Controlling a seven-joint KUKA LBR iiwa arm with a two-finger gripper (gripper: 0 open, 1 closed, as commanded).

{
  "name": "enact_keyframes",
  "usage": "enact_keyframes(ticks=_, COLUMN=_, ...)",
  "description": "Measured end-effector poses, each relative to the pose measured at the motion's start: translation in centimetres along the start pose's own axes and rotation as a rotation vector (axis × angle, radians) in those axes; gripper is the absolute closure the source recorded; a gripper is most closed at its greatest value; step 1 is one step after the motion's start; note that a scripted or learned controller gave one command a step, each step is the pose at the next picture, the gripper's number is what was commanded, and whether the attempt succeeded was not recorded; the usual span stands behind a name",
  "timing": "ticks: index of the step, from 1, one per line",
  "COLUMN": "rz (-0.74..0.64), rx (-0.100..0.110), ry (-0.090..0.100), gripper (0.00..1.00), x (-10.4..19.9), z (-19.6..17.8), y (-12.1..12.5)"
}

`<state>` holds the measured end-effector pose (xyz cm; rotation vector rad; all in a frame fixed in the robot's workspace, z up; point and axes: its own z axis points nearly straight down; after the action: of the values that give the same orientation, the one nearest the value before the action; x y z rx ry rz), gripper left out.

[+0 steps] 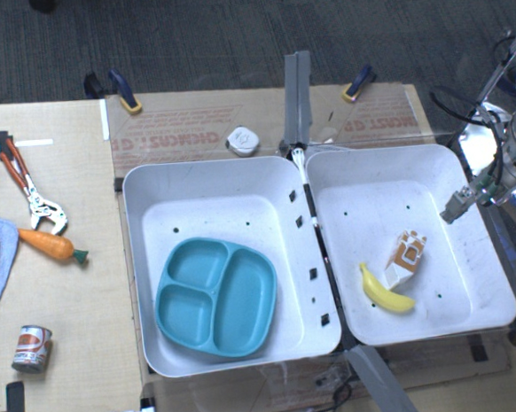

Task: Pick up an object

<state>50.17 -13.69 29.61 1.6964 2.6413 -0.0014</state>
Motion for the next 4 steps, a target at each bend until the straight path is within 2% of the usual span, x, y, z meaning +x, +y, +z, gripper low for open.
enact_keyframes(ticks=1, rz=-0.001, rx=0.001, ry=0.000, gripper=0.00, x=0.0, z=0.0, y=0.0)
enact_keyframes(ticks=2, rz=-0.065, rx=0.002, ry=0.003, gripper=0.00, x=-3.6, z=15.6, y=0.5)
enact_keyframes(ticks=3, rz=0.537, rx=0.004, ry=0.003, gripper=0.00, x=0.4, z=20.5, y=0.6)
enact_keyframes(ticks=4, rz=0.534, rx=0.006, ry=0.003, gripper=1.00, x=0.3, z=19.6, y=0.6)
